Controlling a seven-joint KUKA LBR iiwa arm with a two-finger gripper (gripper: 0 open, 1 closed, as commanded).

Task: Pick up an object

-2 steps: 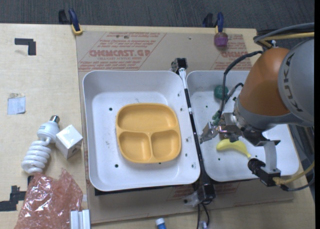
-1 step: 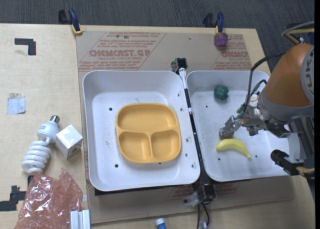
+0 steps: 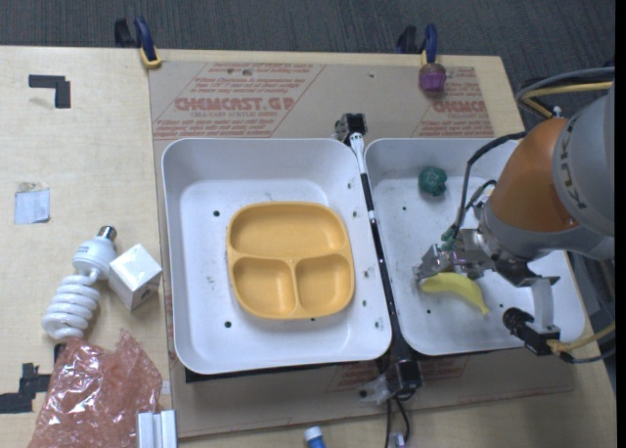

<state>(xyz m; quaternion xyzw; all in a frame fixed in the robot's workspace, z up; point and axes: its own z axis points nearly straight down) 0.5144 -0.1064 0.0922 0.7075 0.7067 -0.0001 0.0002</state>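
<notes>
The claw is down inside the right bin, at the lower left end of the grey and orange arm that reaches in from 3 o'clock. A yellow banana lies on the bin floor just at the claw's 5 o'clock side, touching or nearly touching the metal parts of the claw; whether the claw is spread, clenched or gripping the banana cannot be told from this slanted look, since the wrist hides the tips. The banana appears to rest on the floor of the bin rather than hang in the air, so the pick reads as not yet done: the judgement is that the approach is finished and the closing and lifting are left. A small green ball sits at 12 o'clock of the claw, well apart from it, near the bin's far wall. The left bin holds a yellow divided tray with three compartments. Under both bins lies a brown board printed in red with what reads as "CHEMCAST G P", with smaller lines beneath too fine to read; the same print repeats partly at the board's 1 o'clock corner. On the bench, at 9 o'clock, lies a spiral bulb, which shows no legible writing.
</notes>
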